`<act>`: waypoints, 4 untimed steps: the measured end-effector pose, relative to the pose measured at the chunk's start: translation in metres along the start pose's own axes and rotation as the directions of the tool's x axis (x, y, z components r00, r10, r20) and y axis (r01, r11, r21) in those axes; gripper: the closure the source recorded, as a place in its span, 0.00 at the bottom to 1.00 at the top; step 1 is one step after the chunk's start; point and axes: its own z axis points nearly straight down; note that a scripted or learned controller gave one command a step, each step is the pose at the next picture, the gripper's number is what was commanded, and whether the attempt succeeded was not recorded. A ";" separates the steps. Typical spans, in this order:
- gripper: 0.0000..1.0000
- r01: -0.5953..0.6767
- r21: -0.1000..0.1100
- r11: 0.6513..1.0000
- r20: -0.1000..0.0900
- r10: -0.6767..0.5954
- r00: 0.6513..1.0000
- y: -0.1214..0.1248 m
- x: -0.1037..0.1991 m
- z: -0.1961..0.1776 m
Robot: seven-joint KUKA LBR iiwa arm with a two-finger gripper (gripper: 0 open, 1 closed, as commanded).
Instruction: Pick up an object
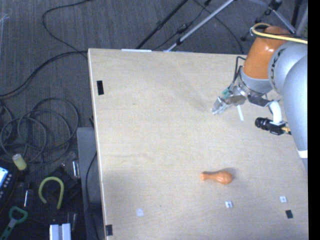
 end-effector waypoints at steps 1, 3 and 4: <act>0.00 0.000 0.000 1.000 0.000 0.000 1.000 0.000 0.000 0.000; 1.00 0.263 -0.004 0.965 -0.002 -0.263 0.965 0.005 0.014 0.000; 1.00 0.179 -0.002 0.984 -0.002 -0.179 0.984 0.019 0.069 -0.082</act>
